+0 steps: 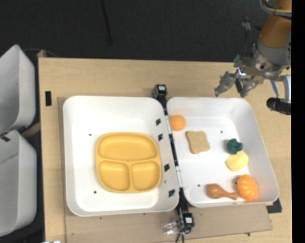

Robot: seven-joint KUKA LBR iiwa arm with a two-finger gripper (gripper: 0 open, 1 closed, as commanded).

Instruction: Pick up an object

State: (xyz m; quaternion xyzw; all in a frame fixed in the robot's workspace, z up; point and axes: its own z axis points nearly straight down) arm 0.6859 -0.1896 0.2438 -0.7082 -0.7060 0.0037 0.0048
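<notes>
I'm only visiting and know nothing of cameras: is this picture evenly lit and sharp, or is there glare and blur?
Camera view: the white bins are bright, nearly washed out, with soft shadows along their walls; the yellow tray shows mild sheen; the background above the bench is dark; the gripper looks slightly soft; the toy foods are fairly clear.

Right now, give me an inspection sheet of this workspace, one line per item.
Surface: wooden bench bearing left bin and right bin.
Job's things: in right bin, orange ball, toast slice, green piece, yellow piece, drumstick, orange pumpkin.
Clutter: yellow divided tray in left bin.
Grippers: gripper above the bench beyond the right bin, open, holding nothing.
Cables: nothing seen.
Surroundings: white boxes at left; dark floor.
</notes>
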